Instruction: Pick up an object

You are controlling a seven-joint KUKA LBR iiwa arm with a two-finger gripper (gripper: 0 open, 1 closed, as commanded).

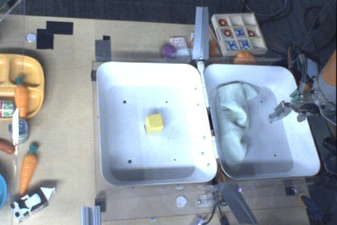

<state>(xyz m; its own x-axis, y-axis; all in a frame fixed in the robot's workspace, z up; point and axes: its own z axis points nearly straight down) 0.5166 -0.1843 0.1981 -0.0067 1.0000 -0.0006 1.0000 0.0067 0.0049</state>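
A small yellow cube (154, 124) lies near the middle of the left bin (116, 87). A crumpled pale grey cloth (234, 118) lies along the left side of the right bin (274, 166), close to the divider. My gripper (288, 115) hangs over the right part of the right bin, to the right of the cloth and apart from it. Its fingers (278, 111) are spread and hold nothing. The arm comes in over the bin's right rim.
A tic-tac-toe board (239, 33), an orange ball (243, 57) and a purple object (168, 50) sit behind the bins. A yellow tray (31, 79) with a toy carrot (20, 100) and another carrot (27, 166) lie on the bench at far left.
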